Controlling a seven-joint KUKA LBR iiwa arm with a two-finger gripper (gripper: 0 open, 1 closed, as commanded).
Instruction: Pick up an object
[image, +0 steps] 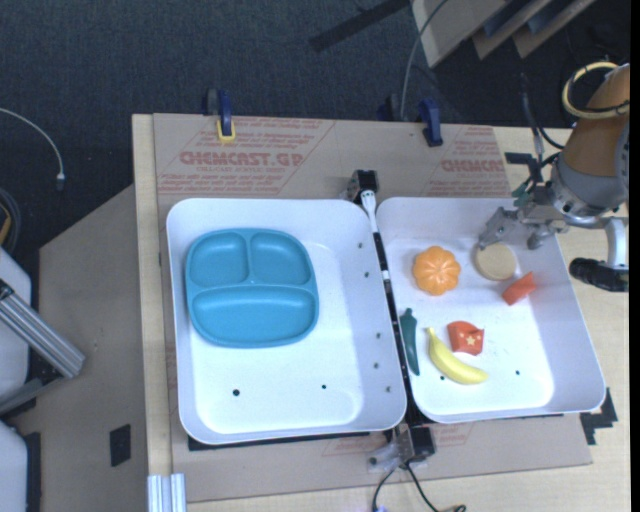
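Two shallow white bins sit side by side on the worktop (300, 150), and we take them from the near edge back. In the right bin (560, 390), nearest us, a yellow banana (455, 362) lies at about 6 o'clock of the bin's floor, with a red strawberry-like piece (466, 337) touching its upper side. A green pepper (409, 341) lies along the bin's 9 o'clock wall. Farther back, an orange (437, 271) sits near the centre-left, a tan round piece (495, 262) lies to its right, and a small red-orange piece (519, 289) rests just beside that at 4 o'clock of it.

We see the hand (510, 228) at the far right of this bin, around 1 o'clock, hovering just above the tan round piece. We cannot tell how far it is parted, and we see nothing gripped in it.

In the left bin (290, 400), a blue divided plate (252, 287) occupies the far-left part; the bin's near and right floor lies bare white. The right bin's 4 o'clock corner is likewise open floor.
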